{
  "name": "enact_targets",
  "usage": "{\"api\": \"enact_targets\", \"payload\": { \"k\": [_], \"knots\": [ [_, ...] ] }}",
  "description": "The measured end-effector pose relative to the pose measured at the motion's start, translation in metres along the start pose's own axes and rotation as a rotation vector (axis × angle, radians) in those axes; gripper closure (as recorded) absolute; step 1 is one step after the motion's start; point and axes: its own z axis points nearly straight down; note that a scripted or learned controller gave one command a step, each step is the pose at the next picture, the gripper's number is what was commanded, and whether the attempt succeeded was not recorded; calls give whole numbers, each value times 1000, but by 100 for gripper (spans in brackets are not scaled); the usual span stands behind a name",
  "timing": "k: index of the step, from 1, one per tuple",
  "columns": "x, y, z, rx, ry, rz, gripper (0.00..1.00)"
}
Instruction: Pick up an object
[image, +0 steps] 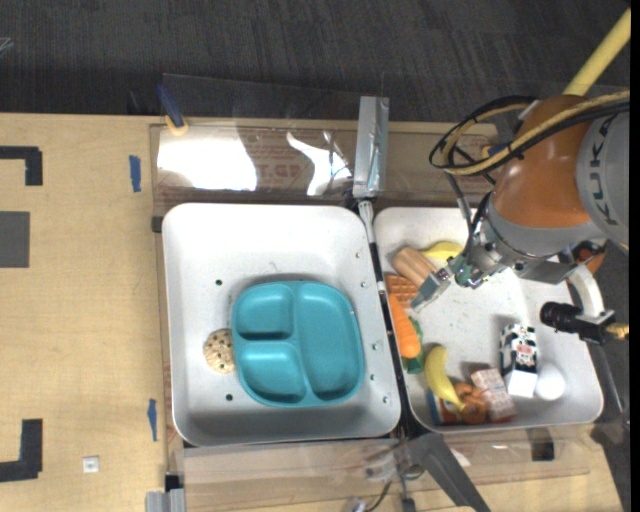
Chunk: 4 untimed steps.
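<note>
- Hand low in right bin, angled toward that bin's left wall; finger state: cannot tell.
- Likely target: bread-like piece just beside it, carrot below.
- Teal tray fills left bin, cookie against it.

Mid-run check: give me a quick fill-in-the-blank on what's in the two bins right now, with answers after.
1. The teal plastic divided plate lies in the ____ white bin of the camera view.
2. The round speckled cookie touches the plate's ____ edge.
3. The yellow banana lies beside the long ____ carrot in the right white bin.
4. The two-finger gripper hangs over the ____ bin.

Answers: left; left; orange; right
</note>
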Motion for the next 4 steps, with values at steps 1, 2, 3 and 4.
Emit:
{"api": "enact_targets", "payload": {
  "k": [1,2,3,4],
  "knots": [
    [34,34,0,0,1,62,0],
    [-18,51,0,1,0,175,0],
    [-70,32,17,2,-2,119,0],
    [-40,20,-45,-1,-1,444,0]
  ]
}}
